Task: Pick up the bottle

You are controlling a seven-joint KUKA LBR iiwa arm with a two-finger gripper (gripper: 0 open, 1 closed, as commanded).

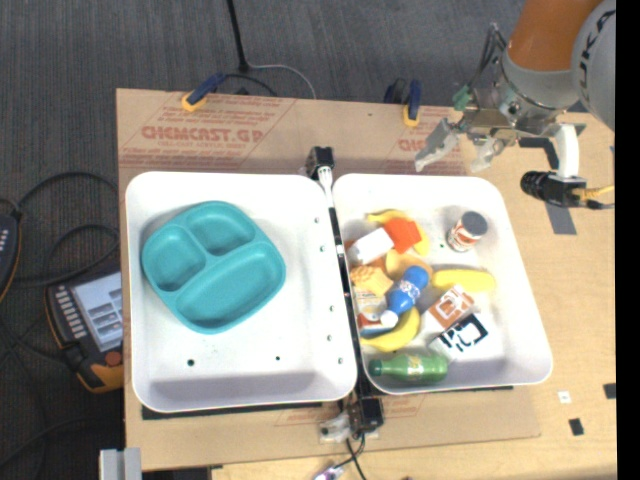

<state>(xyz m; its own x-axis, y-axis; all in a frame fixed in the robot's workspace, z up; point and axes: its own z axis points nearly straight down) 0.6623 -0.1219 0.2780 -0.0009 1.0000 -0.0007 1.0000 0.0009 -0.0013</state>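
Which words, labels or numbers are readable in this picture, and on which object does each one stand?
"CHEMCAST GP": red print on the brown board behind the left bin.
More red print on the board near the end effector: partly hidden, unreadable.
Labels on the green bottle, small can and black-and-white box: too small to read.
Grey device beside the bench: blurred.

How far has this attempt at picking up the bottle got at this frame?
Nothing looks done yet. The green bottle lies on its side at the near edge of the right bin, among the bananas and boxes. The gripper hangs above the bin's far rim, open and holding nothing. Left to do: move across the bin to the bottle, descend, close on it and lift.
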